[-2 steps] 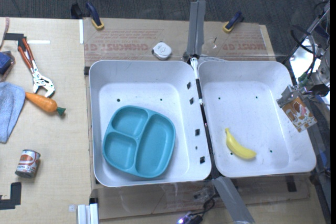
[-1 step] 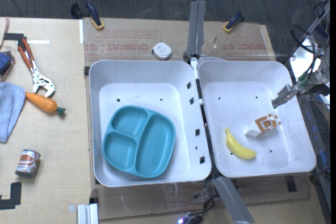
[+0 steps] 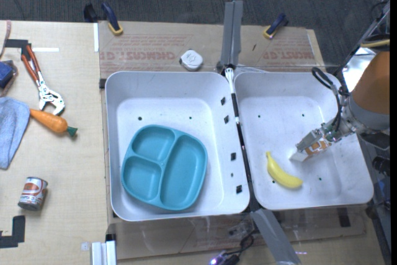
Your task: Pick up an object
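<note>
The arm (image 3: 372, 93) comes in over the right rim of the right bin (image 3: 279, 87), and its hand (image 3: 312, 147) hangs low over that bin's floor, a little right of centre; whether it is spread or pressed together cannot be told, as the tip is a small blur of grey and orange. Just beside it, lower and to the left, a banana (image 3: 283, 173) lies flat on the bin floor, its curve running from upper left to lower right, apart from every wall. The back half of the right bin and its near right corner are bare white floor, so there is open room around the banana toward the back and toward the divider. The left bin (image 3: 155, 90) holds a blue three-part plate (image 3: 164, 166) set toward the near side, close to the front rim, with bare floor behind it. The two bins meet at a centre edge (image 3: 234, 133) marked with small black clips. Out on the worktop (image 3: 62, 195) to the left, well apart from the bins, lie a carrot (image 3: 51, 121), pliers (image 3: 38, 80), a blue cloth (image 3: 11, 130) and a small can (image 3: 32, 192).
</note>
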